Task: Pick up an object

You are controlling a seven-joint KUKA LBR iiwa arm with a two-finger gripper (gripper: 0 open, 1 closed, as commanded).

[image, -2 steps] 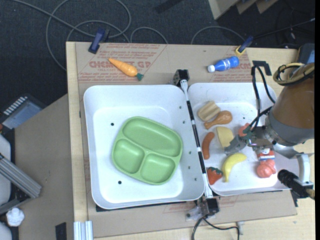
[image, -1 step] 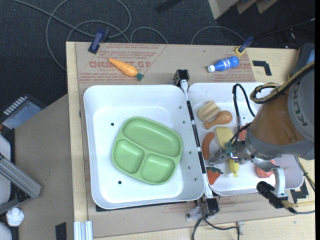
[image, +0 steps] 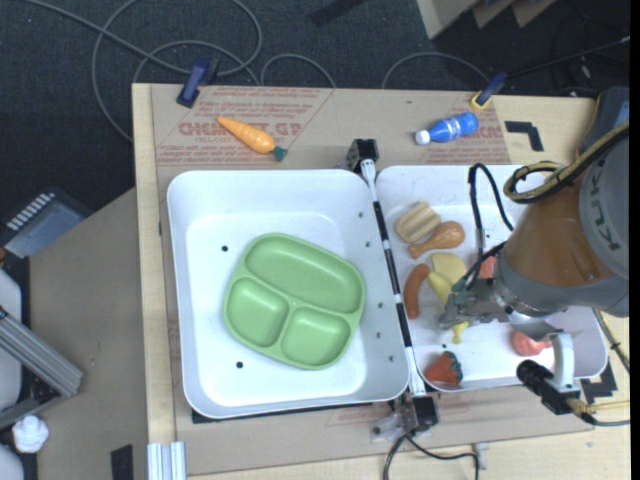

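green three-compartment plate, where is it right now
The green three-compartment plastic plate lies in the camera view's left white bin, near its middle. The divider between the two bins runs along its right side.

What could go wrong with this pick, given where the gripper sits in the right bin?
1. The two-finger gripper sits low among crowded toy food: a yellow banana-like piece and a red sausage-shaped toy lie right beside it, so it may nudge or grab the wrong one.
2. The red strawberry toy lies close to the white right bin's front wall, awkward to reach.
3. The black cable looping beside the wrist could snag.
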